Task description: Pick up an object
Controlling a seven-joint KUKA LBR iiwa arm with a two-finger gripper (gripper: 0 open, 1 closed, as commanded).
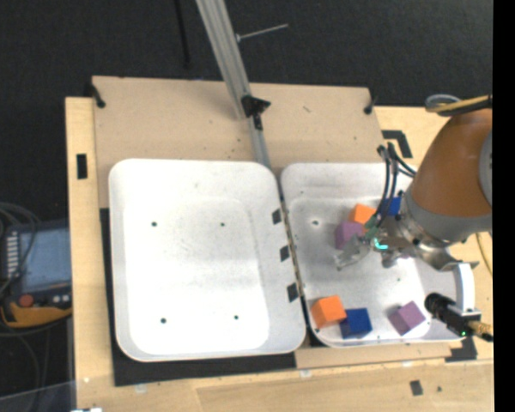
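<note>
Gripper (354,251) low in right white plastic bin (326,178), jaw opening cannot be told; small purple foam block (349,234) touches it. Risk: block nudged aside, not clamped

Arm (451,174) cut by right edge (claw (354,251) blurred).

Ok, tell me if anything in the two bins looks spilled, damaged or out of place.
Nothing stands out. The blocks all lie inside the right bin: orange block, blue block and purple block near its front edge, two more beside the gripper.
</note>
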